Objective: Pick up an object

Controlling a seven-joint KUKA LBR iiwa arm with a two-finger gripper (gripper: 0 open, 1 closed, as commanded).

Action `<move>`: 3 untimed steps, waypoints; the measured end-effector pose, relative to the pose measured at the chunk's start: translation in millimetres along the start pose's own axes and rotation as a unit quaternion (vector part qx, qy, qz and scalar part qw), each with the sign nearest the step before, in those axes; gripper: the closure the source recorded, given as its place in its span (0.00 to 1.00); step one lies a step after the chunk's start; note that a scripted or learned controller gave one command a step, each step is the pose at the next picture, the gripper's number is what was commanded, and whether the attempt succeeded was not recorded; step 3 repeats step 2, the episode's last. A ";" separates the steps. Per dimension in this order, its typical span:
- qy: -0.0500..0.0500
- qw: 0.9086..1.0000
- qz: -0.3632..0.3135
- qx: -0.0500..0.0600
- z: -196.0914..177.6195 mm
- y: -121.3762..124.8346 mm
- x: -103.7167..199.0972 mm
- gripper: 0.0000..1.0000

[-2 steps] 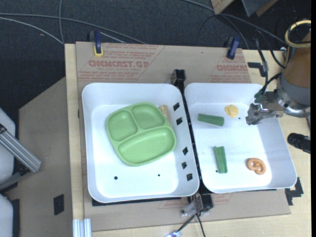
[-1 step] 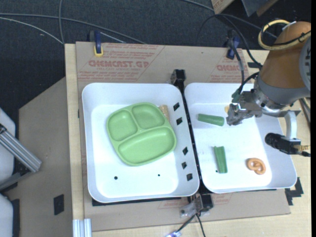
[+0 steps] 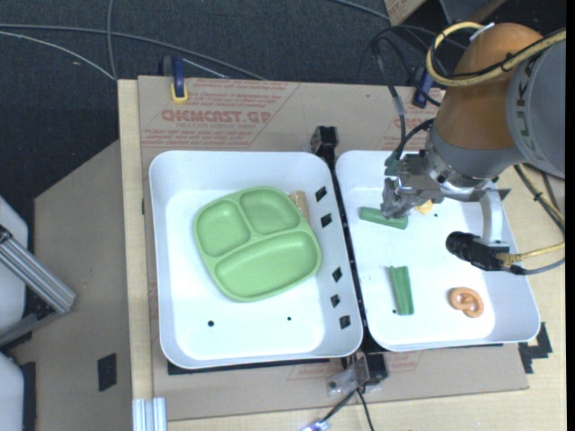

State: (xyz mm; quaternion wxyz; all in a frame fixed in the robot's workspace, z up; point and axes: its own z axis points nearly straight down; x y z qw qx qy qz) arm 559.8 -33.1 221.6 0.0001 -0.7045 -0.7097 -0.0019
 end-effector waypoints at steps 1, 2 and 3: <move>0.000 1.000 0.001 0.000 -5.4 6.1 46.2 1.00; 0.000 1.000 0.000 0.001 1.3 20.7 107.9 1.00; 0.000 1.000 0.000 0.001 1.3 20.7 107.9 1.00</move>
